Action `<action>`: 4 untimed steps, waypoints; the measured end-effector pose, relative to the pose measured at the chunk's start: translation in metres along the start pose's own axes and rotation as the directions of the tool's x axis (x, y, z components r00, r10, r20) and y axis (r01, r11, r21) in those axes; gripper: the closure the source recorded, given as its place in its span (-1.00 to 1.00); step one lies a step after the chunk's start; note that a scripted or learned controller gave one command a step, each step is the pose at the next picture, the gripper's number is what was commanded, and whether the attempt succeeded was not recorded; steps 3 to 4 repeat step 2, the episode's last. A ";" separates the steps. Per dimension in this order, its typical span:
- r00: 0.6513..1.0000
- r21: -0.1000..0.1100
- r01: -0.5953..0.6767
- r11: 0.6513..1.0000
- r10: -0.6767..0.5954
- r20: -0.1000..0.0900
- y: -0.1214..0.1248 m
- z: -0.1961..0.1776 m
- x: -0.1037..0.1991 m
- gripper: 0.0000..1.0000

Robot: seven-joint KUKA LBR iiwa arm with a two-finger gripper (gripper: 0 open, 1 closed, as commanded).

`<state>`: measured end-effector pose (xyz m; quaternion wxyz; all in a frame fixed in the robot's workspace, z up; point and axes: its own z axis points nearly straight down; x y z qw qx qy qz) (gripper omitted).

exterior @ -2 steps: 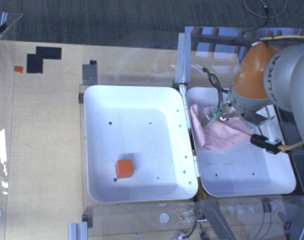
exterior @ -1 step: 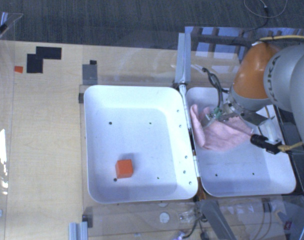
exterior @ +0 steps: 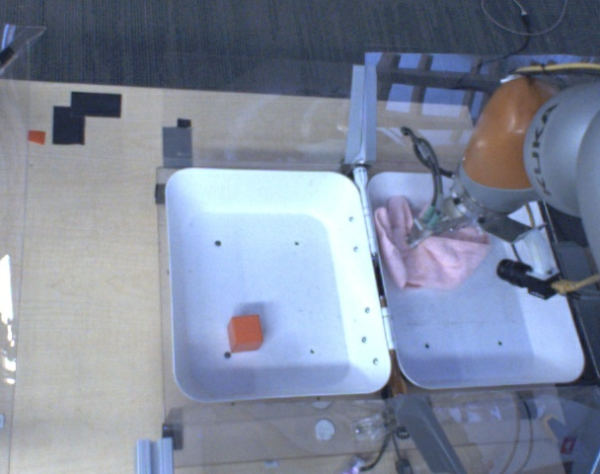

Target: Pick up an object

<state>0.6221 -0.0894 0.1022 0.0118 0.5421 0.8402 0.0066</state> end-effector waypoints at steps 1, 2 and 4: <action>0.993 0.003 0.115 0.993 -0.115 -0.002 -0.026 0.009 -0.008 1.00; 0.971 0.019 -0.237 0.971 0.237 -0.004 0.065 -0.129 0.020 1.00; 0.971 0.019 -0.237 0.971 0.237 -0.004 0.065 -0.129 0.020 1.00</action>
